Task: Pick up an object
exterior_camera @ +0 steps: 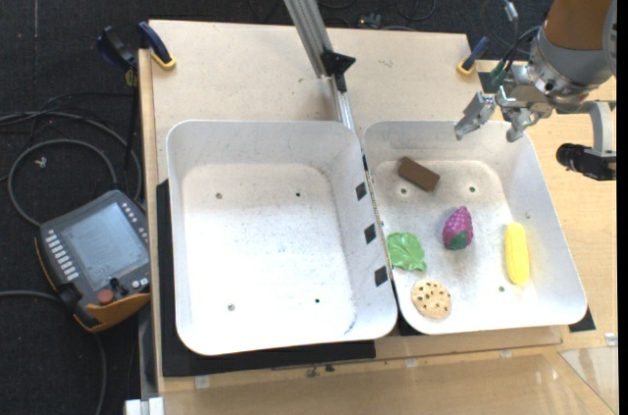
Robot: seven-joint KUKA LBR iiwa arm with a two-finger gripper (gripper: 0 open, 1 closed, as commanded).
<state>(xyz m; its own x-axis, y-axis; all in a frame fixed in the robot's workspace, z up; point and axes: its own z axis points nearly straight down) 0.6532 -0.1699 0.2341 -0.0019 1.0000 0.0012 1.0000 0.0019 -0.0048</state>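
The right bin (549,197) holds a brown block (418,174) near its back, a purple grape bunch (457,228) in the middle, a yellow corn cob (516,253) at the right, a green leafy piece (405,251) by the divider and a tan cookie (431,299) at the front. My gripper (491,123) hovers over the bin's back edge, above and right of the brown block. Its fingers are spread apart with nothing between them.
The left bin (186,158) sits beside the right one. A slanted metal pole (304,6) runs down to the bins' shared edge. A teach pendant (93,251) lies off the bench at the left. Clamps (157,47) grip the board's back corners.
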